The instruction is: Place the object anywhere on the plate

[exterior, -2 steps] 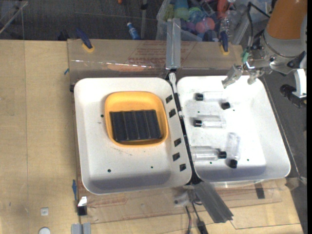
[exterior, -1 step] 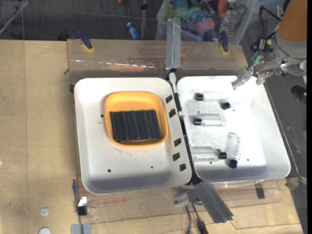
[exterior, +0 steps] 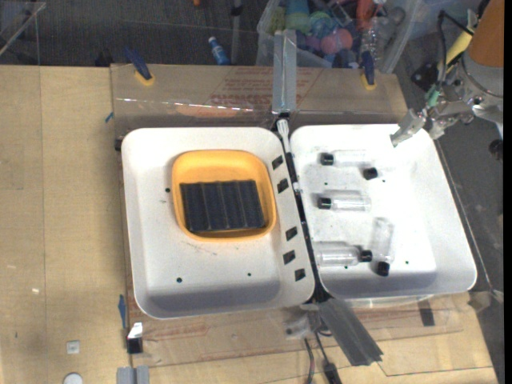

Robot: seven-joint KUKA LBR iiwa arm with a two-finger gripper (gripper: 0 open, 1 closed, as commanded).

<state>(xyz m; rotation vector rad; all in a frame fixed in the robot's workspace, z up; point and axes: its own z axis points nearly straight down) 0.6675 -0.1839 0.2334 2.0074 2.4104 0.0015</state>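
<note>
Nearest the lens, a flat grey metal strip (exterior: 352,338) juts at a slant from under the seam between the two bins.

Up at the far right, the gripper (exterior: 416,128) hangs over the back right corner of the right bin (exterior: 456,238). Whether it is open or closed cannot be told at this size, and nothing can be made out in its grasp. Its pale metal tip points down and to the left, towards the bin's rim.

Below it, on the smooth white floor of that bin, lie the vials: small clear cylinders with black caps, nearly lost against the white.
- Closest to the gripper is the corner vial (exterior: 369,172), of which little more than the cap is plain.
- Just left of it, the top vial (exterior: 340,158) lies crosswise, cap to the left.
- The middle vial (exterior: 346,203) also runs left to right, cap to the left.
- The slanted vial (exterior: 382,238) runs front to back, with its cap at the near end.
- The low vial (exterior: 340,255) lies crosswise, and its cap at the right almost meets the slanted one's cap.

All are well apart from the plate (exterior: 188,166), which sits in the left bin (exterior: 152,270). It is a glossy orange-yellow dish, a rounded square with a raised lip. A dark ribbed panel (exterior: 222,206) covers its middle, its grooves running front to back.

Between the bins runs a thin divider (exterior: 290,206) dotted with black tabs. Both bins rest on a wooden bench (exterior: 56,214).
</note>
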